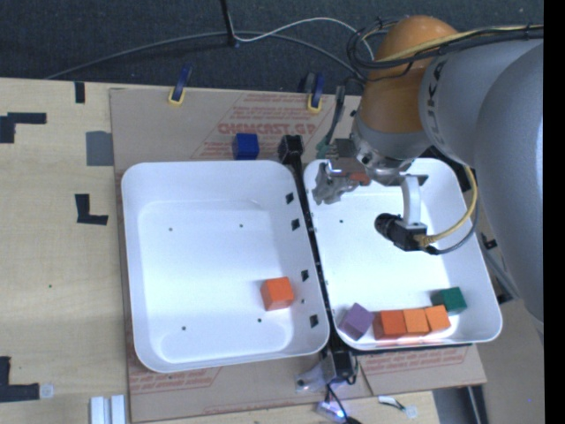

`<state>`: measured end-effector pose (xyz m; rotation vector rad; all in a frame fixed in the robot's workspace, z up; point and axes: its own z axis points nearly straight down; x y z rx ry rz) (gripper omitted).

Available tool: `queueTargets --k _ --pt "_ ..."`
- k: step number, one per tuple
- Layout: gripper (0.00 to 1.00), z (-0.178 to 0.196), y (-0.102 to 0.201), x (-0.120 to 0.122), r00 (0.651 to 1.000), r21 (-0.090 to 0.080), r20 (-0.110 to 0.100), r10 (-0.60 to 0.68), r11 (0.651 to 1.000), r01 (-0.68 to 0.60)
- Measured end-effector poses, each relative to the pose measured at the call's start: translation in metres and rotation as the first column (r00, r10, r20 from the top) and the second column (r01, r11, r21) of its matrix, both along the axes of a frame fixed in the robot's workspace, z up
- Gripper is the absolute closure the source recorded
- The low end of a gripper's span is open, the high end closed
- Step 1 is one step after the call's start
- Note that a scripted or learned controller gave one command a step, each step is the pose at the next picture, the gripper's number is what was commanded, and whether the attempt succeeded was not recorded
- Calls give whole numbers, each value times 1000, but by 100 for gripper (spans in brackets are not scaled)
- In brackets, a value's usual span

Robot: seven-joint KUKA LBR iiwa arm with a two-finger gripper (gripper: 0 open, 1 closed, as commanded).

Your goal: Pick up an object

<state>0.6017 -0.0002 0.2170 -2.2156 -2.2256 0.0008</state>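
Note:
My gripper (330, 182) hangs over the far left corner of the right bin (388, 272), close to the divider between the bins. An orange cube (277, 293) lies in the left bin (177, 237), near its front right. Along the right bin's front wall sit a purple block (357, 321), three orange blocks in a row (412, 322) and a green block (453, 299). All of them lie well in front of the gripper. A small reddish patch (357, 177) shows by the gripper body; I cannot tell what it is.
A blue cube (246, 145) rests on the cardboard behind the left bin, outside both bins. Black clips (290, 148) join the bins along the middle rim. The big grey arm (494, 148) covers the right bin's far right side.

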Motion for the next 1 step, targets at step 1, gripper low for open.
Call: queueTargets --k 1 --pt "100 6 55 -5 1000 1 1 0 1000 0"
